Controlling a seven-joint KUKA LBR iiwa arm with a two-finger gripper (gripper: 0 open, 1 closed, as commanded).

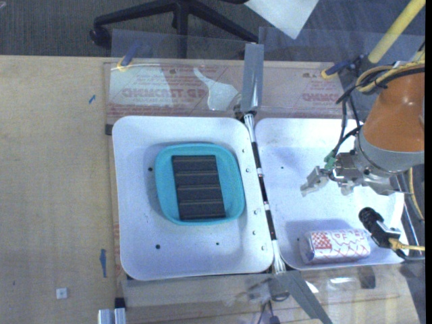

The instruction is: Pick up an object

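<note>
Two white bins are sitting side by side: a teal tray (pixel 199 183) is lying in the left bin (pixel 135 248), a red-and-white patterned can (pixel 339 244) in the right bin (pixel 290 147). Above the can, the end effector (pixel 312 181) is hovering, spread and holding nothing.

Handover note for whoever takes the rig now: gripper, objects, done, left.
Gripper: over the right bin, mid-bin, nothing between its fingers; open or shut not readable.
Objects: red-and-white patterned can lies on its side at the right bin's near edge, apart from the gripper. Teal container with dark ribbed insert sits in the middle of the left bin.
Done: nothing picked yet.
Left: the whole pick; the can looks the closer candidate.
</note>
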